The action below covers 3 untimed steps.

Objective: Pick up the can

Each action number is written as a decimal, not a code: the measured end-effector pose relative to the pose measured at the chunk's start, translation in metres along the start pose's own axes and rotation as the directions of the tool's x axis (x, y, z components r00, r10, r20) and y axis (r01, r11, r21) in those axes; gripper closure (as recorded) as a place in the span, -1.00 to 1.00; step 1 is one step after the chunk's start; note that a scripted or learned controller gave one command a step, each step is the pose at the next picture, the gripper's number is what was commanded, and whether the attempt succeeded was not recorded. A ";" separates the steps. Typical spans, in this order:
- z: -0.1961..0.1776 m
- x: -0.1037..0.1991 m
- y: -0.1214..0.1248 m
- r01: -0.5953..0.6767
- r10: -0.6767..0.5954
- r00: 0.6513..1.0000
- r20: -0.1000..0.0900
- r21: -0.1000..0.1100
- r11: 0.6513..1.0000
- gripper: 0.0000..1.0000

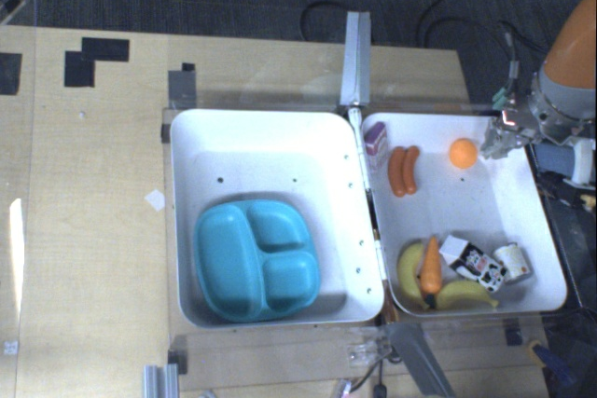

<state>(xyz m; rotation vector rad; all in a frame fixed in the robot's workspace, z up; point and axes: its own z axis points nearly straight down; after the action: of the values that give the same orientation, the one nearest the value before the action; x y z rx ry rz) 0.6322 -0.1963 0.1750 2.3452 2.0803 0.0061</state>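
The can [375, 141] is small and purple with a pale top. It stands in the far left corner of the right bin [546, 233], against the divider wall. My gripper [495, 144] hangs at the bin's far right corner, just right of an orange [463, 153]. It is well apart from the can, about a bin's width to the right. Nothing shows between its tips.
Between the can and the orange lie two sausages [403, 171]. Bananas [410, 267], a carrot [430, 265], a printed box [474, 262] and a white cup [512, 261] crowd the right bin's near side. A blue divided plate [256, 258] lies in the left bin [261, 140].
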 end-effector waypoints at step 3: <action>-0.094 0.093 -0.062 -0.570 0.570 0.822 0.001 0.005 0.822 1.00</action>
<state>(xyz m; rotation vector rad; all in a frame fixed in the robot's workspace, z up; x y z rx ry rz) 0.5808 -0.0962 0.2687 2.8640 1.2876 0.0042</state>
